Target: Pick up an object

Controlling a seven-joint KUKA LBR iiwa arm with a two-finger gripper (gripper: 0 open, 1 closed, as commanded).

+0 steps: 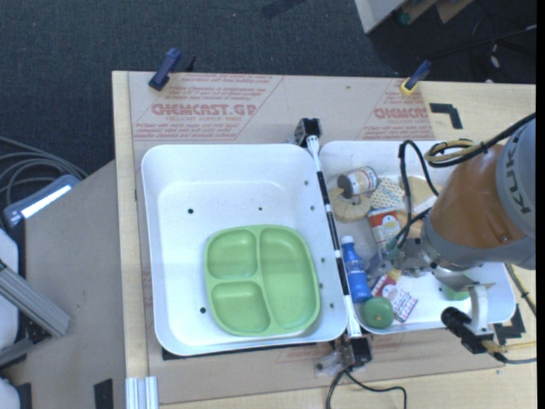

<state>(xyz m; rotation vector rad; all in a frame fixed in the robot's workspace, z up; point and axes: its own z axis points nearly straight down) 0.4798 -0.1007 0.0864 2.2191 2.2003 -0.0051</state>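
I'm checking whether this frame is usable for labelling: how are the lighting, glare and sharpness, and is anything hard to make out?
Camera view: even, bright overhead light, soft shadows; the white left bin is near washed out, the green divided plate clear. Mild overall softness; the clutter in the right bin is small and blurry, and the arm hides part of it.

— Any writing you can read here?

— Yes. Red print on the brown board [255, 100] lying on the desk reads "CHEMCAST GP", once above the left bin and again, partly cut off, above the right bin.

— Anything on the arm [485, 203]?

— Dark letters at its right edge, "KU", the rest out of sight.

— And the packets in the right bin?

— They carry print, but it is too small to read.
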